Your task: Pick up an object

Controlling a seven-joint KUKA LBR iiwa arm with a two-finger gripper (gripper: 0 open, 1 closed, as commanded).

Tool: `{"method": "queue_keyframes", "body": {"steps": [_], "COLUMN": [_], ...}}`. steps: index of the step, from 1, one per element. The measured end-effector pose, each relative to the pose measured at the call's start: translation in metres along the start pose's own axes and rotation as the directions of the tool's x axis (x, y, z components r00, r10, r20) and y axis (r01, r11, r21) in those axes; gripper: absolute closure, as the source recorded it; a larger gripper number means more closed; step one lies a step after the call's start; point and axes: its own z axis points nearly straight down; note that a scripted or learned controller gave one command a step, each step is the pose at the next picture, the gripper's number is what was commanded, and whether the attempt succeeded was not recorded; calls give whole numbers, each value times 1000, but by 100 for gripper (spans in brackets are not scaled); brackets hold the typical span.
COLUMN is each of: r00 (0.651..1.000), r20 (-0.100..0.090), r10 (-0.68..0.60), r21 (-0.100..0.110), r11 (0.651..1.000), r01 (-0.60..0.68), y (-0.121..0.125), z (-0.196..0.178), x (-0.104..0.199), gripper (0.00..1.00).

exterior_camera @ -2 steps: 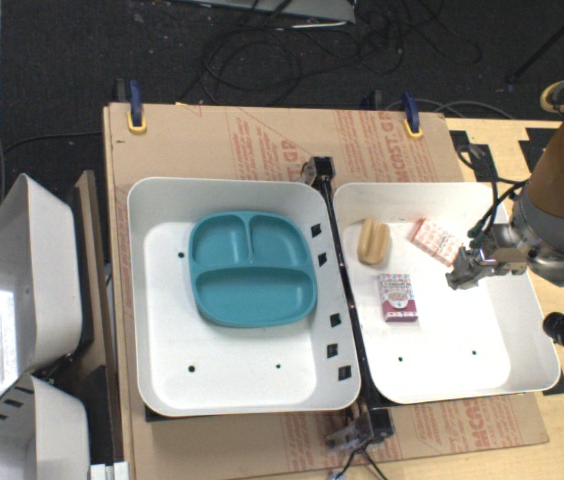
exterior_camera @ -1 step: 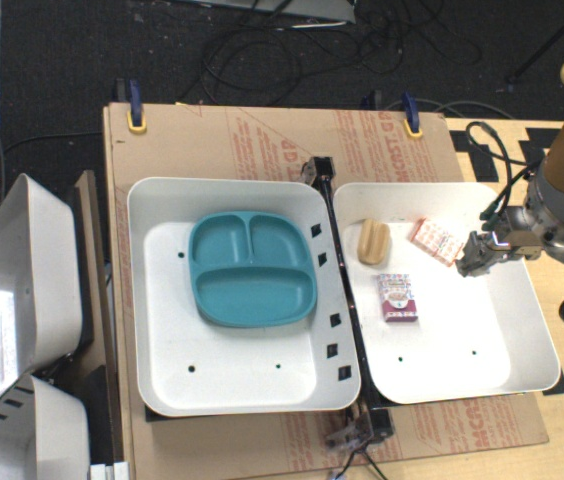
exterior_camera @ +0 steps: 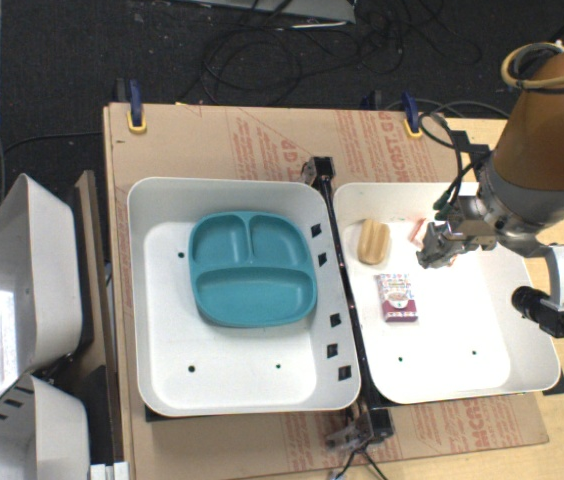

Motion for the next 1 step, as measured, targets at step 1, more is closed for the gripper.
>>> {"method": "queue_keyframes", "body": {"steps": [1], "r00": [1000], "r20": [0], "r10": [1], "r21": [0], "r11": [1000], "r01": [-1], "y": [7], "z": [1], "x": [52], "gripper": [100]}}
